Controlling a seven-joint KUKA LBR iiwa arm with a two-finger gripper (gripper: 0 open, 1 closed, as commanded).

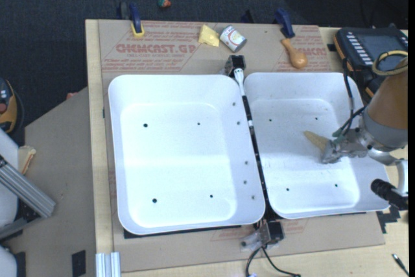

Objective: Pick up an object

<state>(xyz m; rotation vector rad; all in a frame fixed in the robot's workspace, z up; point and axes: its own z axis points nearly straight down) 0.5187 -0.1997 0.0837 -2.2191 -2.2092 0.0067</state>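
From my station I see the grey arm with its orange band (392, 100) reaching in from the right, bent low over the right shallow white bin (305, 204). Its 2-finger gripper (334, 154) points down at the bin floor, its tip touching a flat tan wedge-shaped piece (318, 138) lying right of that bin's middle. I cannot tell how far the fingers are spread or whether they grip the piece. The left shallow white bin (130, 139) sits beside it. The brown cardboard sheet (168, 48) on the desk reads "CHEMCAST" in red.
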